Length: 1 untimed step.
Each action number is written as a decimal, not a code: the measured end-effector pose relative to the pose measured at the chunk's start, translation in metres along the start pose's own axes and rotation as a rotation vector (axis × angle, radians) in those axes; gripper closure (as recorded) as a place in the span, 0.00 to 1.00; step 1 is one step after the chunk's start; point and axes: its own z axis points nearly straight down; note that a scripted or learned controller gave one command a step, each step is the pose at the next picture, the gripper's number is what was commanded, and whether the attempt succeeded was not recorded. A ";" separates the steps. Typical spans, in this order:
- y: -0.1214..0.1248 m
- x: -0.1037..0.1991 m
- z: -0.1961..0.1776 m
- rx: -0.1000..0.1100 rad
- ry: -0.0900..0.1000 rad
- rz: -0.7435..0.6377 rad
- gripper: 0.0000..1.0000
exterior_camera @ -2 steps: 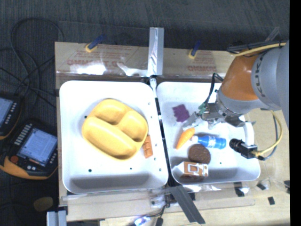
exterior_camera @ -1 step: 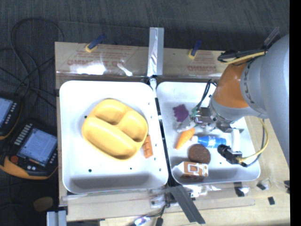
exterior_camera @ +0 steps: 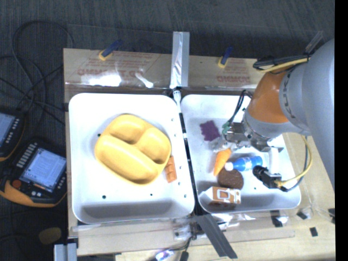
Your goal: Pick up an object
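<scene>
My gripper (exterior_camera: 234, 133) hangs low in the right bin (exterior_camera: 200, 165), under the grey wrist and orange band (exterior_camera: 269, 102). It is just right of a purple block (exterior_camera: 209, 129) and just above an orange carrot (exterior_camera: 221, 160). A blue and white bottle (exterior_camera: 247, 163) lies beside the carrot, partly under the wrist. Below them sit a round brown cookie (exterior_camera: 232, 179) and a brown box (exterior_camera: 224, 196). The wrist hides the gripper's tip, and nothing shows as held. In the left bin (exterior_camera: 87, 118) lie a large yellow bun-shaped object (exterior_camera: 133, 148) and a small orange piece (exterior_camera: 171, 169).
A ridge (exterior_camera: 184, 140) divides the two bins. Black cable (exterior_camera: 283, 181) loops off the wrist over the right bin's right side. Clamps (exterior_camera: 110, 49) hold plastic sheet along the back edge. A pendant with a screen (exterior_camera: 38, 170) and cables lie on the floor at left.
</scene>
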 end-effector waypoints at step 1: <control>0.036 0.106 -0.084 0.012 -0.001 -0.181 1.00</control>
